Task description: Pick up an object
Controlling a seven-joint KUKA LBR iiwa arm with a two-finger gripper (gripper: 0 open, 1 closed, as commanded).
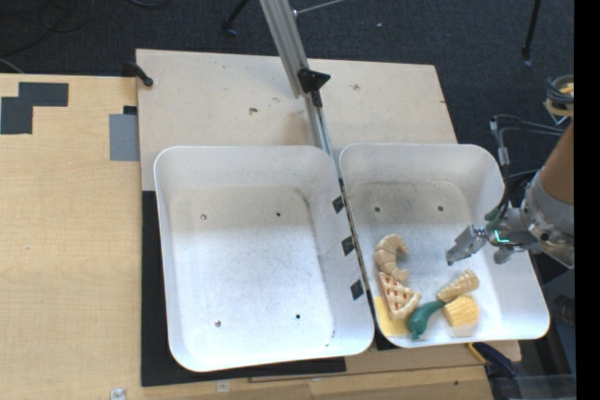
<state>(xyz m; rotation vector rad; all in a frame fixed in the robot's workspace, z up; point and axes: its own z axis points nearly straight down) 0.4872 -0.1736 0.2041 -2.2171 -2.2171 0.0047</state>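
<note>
The gripper [466, 245] is poised above the corn cob [457, 285] in the right bin [422, 159]; whether the jaws are spread cannot be told. The cob looks light and rigid, best pinched across its middle.

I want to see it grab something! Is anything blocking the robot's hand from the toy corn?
Nothing visible blocks it. The hand hangs over the right bin, with bare bin floor between it and the toy corn just below in the picture.

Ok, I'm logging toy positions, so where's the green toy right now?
The green toy lies in the right bin, near its front edge, between the waffle-patterned wedge and the yellow corn piece.
</note>
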